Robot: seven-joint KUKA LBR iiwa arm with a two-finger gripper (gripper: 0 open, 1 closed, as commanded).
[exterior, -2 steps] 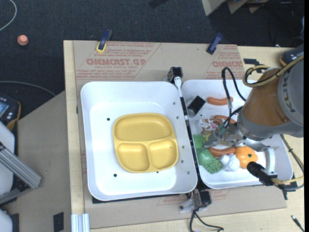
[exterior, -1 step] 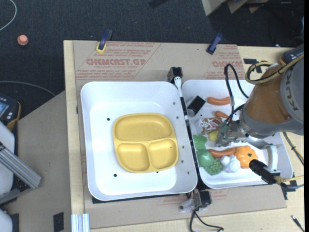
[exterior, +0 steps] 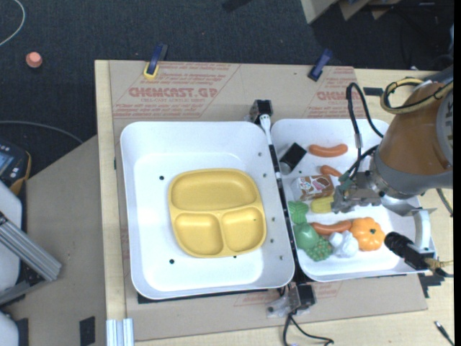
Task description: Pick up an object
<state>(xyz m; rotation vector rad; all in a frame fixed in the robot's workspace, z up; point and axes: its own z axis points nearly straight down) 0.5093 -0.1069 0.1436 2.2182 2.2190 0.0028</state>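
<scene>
Hovering jaws low in right bin [exterior: 374, 265] over toy food [exterior: 320, 209] beside yellow tray [exterior: 216, 211]; jaw state unclear.

red print is carried by the brown protective sheet [exterior: 216, 85] on the bench behind the bins. "chemcast gp" is read in large letters near its left end, with smaller lines beneath that are too fine to be made out. the same print is repeated toward the right [exterior: 333, 96], where it is cut off by the right bin.
</scene>
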